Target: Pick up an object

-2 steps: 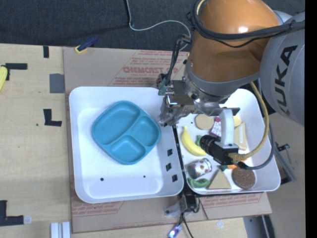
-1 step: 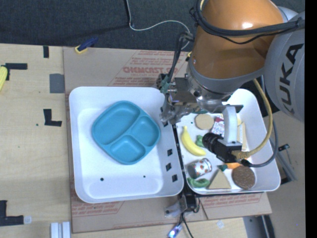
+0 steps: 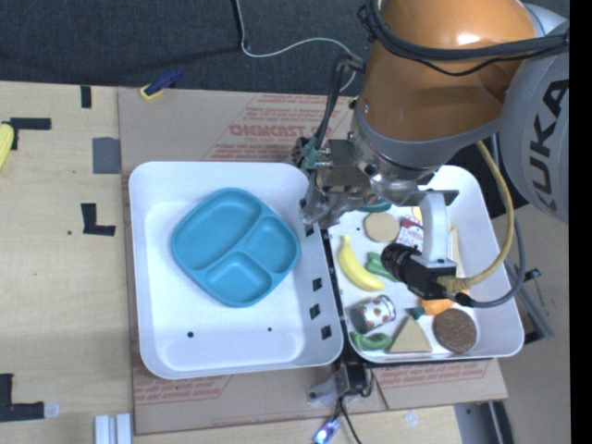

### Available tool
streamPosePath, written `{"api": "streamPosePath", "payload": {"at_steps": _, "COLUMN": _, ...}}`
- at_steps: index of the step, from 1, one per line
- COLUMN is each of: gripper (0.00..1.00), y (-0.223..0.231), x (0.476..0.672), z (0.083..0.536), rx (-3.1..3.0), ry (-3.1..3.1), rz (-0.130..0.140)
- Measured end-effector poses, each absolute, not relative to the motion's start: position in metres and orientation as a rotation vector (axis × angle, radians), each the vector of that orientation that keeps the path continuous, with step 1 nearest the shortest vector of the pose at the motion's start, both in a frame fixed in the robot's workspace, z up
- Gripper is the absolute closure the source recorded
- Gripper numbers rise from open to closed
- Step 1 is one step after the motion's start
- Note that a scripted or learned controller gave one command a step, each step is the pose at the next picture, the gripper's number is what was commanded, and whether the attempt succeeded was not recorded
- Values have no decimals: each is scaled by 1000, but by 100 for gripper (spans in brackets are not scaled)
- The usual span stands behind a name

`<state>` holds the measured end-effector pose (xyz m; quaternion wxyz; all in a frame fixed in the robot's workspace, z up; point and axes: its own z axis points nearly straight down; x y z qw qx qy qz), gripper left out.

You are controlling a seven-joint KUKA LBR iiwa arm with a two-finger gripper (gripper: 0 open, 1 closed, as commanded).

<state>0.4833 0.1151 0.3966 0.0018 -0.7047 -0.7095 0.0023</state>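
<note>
My gripper [image 3: 317, 207] hangs under the big orange wrist, over the left rim of the right bin [image 3: 495, 239], close to the divider between the two bins. Nothing shows between it and the bin floor. In the right bin lie a yellow banana [image 3: 355, 266], a green piece [image 3: 378, 269] beside it, a tan round cookie [image 3: 377, 227], a small can [image 3: 373, 314], a tan wedge [image 3: 413, 339], a brown disc [image 3: 455, 330] and an orange piece [image 3: 437, 307]. The arm hides the bin's back part.
A blue divided plate [image 3: 236, 245] lies in the left bin [image 3: 153, 276]. The bins sit on cardboard [image 3: 213, 128] on a wooden bench. A white cable [image 3: 277, 49] runs across the back. The arm's grey body fills the right side.
</note>
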Motion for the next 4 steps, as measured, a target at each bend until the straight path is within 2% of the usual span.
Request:
{"api": "streamPosePath", "payload": {"at_steps": 1, "gripper": 100, "y": 116, "x": 483, "z": 406, "rx": -2208, "ry": -2227, "rz": 10}}
{"api": "streamPosePath", "payload": {"at_steps": 2, "gripper": 100, "y": 137, "x": 484, "z": 422, "rx": -2219, "ry": -2224, "rz": 0}}
{"api": "streamPosePath", "payload": {"at_steps": 4, "gripper": 100, "y": 136, "x": 484, "z": 441, "rx": -2217, "ry": -2224, "rz": 8}}
